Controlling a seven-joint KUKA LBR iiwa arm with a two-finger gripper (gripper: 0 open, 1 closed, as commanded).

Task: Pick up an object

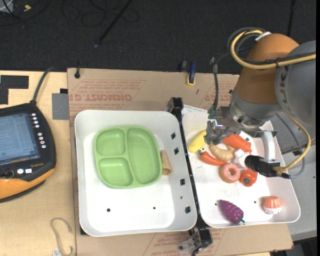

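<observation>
So the grey two-finger gripper (217, 135) is parked low over the right white bin's (288, 209) pile of plastic toy food, right by the curved tan croissant-like piece (222, 152), though its grip can't be told.

toys (226, 154) crowd right bin (290, 207), front open

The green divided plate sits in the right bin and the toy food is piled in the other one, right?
Not quite. The camera view shows the green plate in the left bin, not the right. The toy food, such as the donut and grapes, is in the other one, the right bin.
</observation>
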